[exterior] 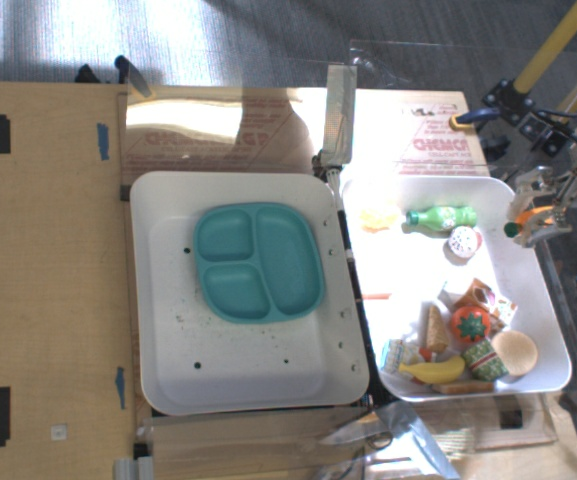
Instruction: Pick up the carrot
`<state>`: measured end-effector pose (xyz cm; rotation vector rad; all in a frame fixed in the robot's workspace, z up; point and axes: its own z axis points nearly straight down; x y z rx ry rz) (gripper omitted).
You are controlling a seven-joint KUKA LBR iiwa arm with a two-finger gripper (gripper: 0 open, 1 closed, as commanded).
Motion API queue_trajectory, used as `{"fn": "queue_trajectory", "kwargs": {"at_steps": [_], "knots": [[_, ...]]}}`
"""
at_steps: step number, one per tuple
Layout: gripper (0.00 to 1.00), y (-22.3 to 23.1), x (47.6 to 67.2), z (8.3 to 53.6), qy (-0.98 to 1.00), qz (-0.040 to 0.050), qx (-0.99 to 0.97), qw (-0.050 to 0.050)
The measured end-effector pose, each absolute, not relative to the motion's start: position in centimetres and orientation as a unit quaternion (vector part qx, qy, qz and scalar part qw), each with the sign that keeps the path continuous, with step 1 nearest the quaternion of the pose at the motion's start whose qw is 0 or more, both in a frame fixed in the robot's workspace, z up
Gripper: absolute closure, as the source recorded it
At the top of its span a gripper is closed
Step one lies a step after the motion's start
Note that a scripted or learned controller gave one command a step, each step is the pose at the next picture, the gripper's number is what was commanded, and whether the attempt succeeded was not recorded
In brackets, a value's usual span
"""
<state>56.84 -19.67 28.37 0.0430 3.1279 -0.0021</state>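
Observation:
The right bin holds a heap of toy food at its near right corner. In that heap an orange-brown tapered piece, which looks like the carrot, stands on end between a small packet and a red tomato. A yellow banana lies just in front of it, touching its lower end. A tan cup and a green patterned item crowd the tomato's right side.
A green bottle, a pale yellow piece and a white round item lie at the far end of the right bin. A teal divided plate sits in the left bin. Cables and a yellow rod stand at the far right.

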Motion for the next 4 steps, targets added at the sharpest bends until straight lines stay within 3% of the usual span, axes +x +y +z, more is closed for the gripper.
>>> {"fn": "queue_trajectory", "kwargs": {"at_steps": [1, 2, 3, 4], "knots": [[1.0, -16.5, 51.2, 21.3, 0.999, 0.0015, 0.04, -0.001], [1.0, -19.8, 64.2, 21.9, 0.999, 0.0, 0.04, 0.004], [1.0, -22.0, 66.6, 24.3, 0.992, -0.0016, -0.127, 0.007], [1.0, -22.4, 58.3, 20.8, 0.977, -0.0002, -0.213, 0.002]]}}
